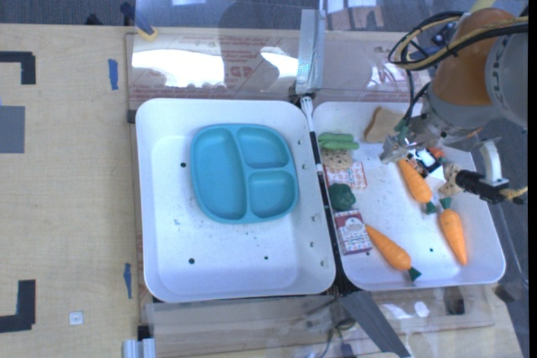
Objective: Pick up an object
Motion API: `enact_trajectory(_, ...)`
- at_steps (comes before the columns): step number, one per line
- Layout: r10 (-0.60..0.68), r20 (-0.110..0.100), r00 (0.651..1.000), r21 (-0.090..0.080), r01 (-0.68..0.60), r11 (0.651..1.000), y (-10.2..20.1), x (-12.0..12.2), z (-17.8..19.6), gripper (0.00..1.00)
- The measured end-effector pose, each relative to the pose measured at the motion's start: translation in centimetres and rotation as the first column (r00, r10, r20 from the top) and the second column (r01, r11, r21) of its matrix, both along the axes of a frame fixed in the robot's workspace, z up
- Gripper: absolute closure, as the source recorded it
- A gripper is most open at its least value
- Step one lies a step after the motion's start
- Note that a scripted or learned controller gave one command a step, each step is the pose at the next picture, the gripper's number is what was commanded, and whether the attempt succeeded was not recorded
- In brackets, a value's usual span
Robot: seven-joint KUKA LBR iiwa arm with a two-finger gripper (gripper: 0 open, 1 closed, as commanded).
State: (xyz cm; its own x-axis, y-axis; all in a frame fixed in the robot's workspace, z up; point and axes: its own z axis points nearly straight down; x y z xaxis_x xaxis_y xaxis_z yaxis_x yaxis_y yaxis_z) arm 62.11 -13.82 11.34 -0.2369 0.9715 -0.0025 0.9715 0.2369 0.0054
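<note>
My gripper (411, 150) hangs low over the upper part of the right bin (491, 264), just above the top end of an orange carrot (418, 184). A second carrot (454, 236) lies toward the bin's right side, and a third carrot (391, 247) lies near its front. Beside the gripper's upper left rests a tan slice of bread (383, 125). Along the bin's left wall sit a green vegetable (338, 142), a dark green lump (341, 196) and a red packet (353, 232). Nothing can be seen held in the gripper.
The left bin (164, 256) holds a blue divided plate (243, 172). A clear panel (218, 46) stands behind both bins. The arm's orange band (463, 63) and cables rise at the upper right. Wooden bench (59, 197) spreads to the left.
</note>
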Motion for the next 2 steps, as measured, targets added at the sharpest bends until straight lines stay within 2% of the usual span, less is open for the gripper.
enact_trajectory(1,0.233,-0.002,0.972,-0.001,-0.233,0.972,-2.1,-10.8,-2.6,1.0)
enact_trajectory(2,-0.225,-0.001,0.974,0.003,0.225,0.974,6.1,-4.5,7.3,1.0)
